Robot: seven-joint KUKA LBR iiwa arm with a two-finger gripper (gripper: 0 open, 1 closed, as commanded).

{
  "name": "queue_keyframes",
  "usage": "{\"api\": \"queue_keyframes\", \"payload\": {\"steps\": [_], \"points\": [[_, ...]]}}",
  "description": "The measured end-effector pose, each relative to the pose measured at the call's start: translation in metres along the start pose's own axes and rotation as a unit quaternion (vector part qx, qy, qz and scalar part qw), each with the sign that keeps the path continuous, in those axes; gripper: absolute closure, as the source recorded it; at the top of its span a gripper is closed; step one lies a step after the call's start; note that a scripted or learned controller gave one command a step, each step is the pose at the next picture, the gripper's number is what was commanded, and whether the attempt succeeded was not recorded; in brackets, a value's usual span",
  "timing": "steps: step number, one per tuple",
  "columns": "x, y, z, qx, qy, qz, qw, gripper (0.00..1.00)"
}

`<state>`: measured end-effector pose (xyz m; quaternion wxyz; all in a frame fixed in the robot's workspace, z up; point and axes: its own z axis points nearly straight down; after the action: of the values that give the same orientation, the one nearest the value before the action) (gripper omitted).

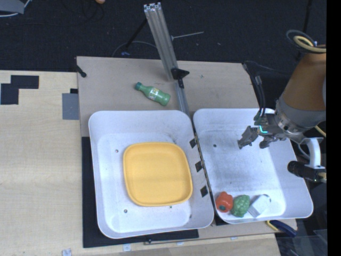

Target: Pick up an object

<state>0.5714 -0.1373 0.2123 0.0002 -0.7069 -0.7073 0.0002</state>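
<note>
Gripper (pixel 254 138) over right bin (pixel 298 207) | finger state cannot tell | holds nothing visible

The bench (pixel 224 84) bears two white bins (pixel 106 143) (pixel 287 196) and a green bottle (pixel 153 94).

A green bottle (pixel 153 93) lies on its side on the tabletop (pixel 224 84) behind the left bin (pixel 101 137), near a slanted metal rail (pixel 164 36).
</note>
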Motion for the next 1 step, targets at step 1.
{"api": "queue_keyframes", "payload": {"steps": [1], "points": [[0.0000,0.0000,0.0001,0.000,0.000,0.000,1.0000,0.00]]}}
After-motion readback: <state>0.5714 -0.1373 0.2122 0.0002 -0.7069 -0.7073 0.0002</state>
